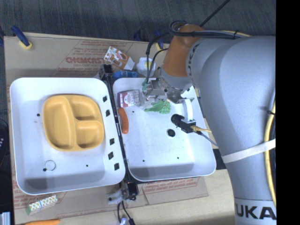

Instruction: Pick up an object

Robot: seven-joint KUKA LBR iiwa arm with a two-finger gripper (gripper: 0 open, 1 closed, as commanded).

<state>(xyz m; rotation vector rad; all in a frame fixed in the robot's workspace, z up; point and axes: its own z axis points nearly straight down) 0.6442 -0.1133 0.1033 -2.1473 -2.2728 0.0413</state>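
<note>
Lettering "UKA" [254, 212] on arm base | cardboard [89, 59] print "CHEMCAST", uncertain | fingers [152, 93] state: cannot tell

Glossy plastic bins [154, 170] — matt yellow tray [72, 122]

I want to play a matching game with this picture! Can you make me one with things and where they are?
Things:
1. yellow tray
2. hot dog
3. green toy
4. snack bag

Places:
A. on the cardboard behind the bins
B. in the left bin
C. right bin, along its left wall
D. right bin, just below the arm's wrist

Pairs: 1-B, 2-C, 3-D, 4-A
</note>
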